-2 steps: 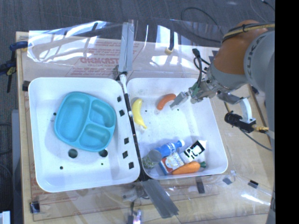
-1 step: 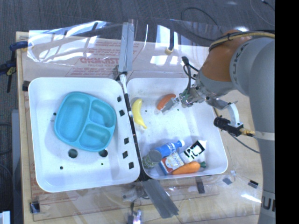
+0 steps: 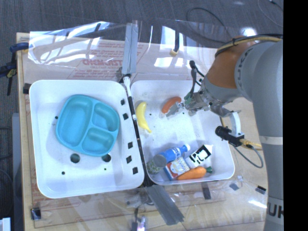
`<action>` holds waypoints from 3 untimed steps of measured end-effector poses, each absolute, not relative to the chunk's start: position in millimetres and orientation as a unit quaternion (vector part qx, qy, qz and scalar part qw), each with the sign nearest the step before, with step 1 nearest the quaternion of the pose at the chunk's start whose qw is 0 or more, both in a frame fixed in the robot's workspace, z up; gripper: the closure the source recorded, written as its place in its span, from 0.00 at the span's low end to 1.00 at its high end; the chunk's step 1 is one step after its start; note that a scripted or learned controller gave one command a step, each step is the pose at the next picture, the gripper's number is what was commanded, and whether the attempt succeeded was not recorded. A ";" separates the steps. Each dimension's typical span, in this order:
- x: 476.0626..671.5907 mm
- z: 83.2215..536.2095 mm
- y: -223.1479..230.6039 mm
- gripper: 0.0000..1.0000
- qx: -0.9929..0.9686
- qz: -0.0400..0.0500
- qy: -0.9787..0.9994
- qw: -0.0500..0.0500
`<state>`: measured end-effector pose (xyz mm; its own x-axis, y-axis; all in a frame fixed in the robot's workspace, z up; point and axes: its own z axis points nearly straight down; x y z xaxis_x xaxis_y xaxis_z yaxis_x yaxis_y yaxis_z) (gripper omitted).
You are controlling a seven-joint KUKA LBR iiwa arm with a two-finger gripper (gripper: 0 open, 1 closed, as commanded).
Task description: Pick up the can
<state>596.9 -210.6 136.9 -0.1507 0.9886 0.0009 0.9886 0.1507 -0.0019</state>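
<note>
Starting at the left: shallow white left bin (image 3: 41, 129) holds a light-blue plastic divided tray (image 3: 88, 124) with several compartments, tilted a bit, plus two small dark round spots on the bin floor near the tray's lower edge. Divider wall with black square marks runs between the two bins. Shallow white right bin (image 3: 219, 167) comes next. Yellow banana (image 3: 141, 117) lies along its left wall, upper part. Just right of that, an orange-red sausage-shaped toy (image 3: 171, 104) near the bin's top middle. Lower left corner of this bin: small grey round metal can (image 3: 156, 164), seen from the top, touching the wall, pressed against a blue-and-white plastic bottle with a blue cap (image 3: 175, 160). Orange carrot toy (image 3: 192, 173) lies along the bottom wall, just below the bottle. Black-and-white patterned small box (image 3: 201, 154) sits just right of the bottle. Two-finger gripper (image 3: 185, 103) hangs over the bin's upper part, just right of the sausage toy, well apart from the can. Pincer state: cannot tell, too small and dark. Grey arm with orange band (image 3: 226, 71) reaches in from the right.
</note>
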 end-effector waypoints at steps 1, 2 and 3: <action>609.6 137.6 -210.6 0.00 -0.688 0.000 -0.725 -0.001; 605.3 120.0 -200.6 0.00 -0.739 0.000 -0.673 0.001; 657.1 110.5 -202.0 0.00 -0.726 0.001 -0.688 0.001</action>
<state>657.1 -202.0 110.5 0.0539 0.9985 0.0001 0.9985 -0.0539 -0.0017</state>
